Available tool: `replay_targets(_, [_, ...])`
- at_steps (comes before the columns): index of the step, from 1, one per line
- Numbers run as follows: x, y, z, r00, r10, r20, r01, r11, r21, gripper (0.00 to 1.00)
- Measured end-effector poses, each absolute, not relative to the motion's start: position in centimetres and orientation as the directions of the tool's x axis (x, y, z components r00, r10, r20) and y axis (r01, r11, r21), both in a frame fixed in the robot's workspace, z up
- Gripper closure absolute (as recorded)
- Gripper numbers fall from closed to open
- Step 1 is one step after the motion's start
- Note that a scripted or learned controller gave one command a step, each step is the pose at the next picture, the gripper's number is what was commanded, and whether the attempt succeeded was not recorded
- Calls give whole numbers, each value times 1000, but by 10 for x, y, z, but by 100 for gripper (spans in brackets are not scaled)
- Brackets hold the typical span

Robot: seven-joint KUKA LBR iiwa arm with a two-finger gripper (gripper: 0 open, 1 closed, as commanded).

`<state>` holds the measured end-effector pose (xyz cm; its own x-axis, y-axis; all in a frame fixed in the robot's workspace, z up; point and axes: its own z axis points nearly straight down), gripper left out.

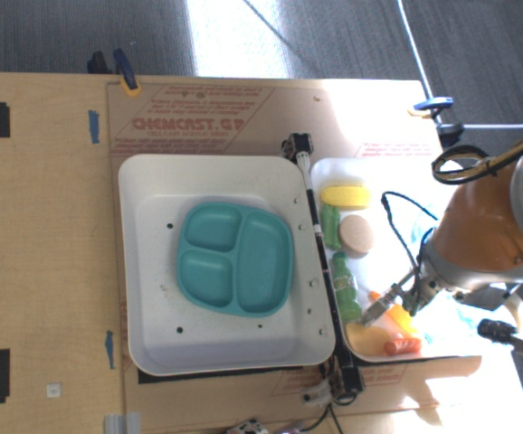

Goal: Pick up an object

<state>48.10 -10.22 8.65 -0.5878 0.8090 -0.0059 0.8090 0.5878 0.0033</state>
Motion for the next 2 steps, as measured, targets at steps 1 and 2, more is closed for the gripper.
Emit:
replay_targets(1, [482,-98,86,-376,927,-3,927,376,6,0])
replay_targets(2, [481,-99,86,-537,844,-6,844,537,4,0])
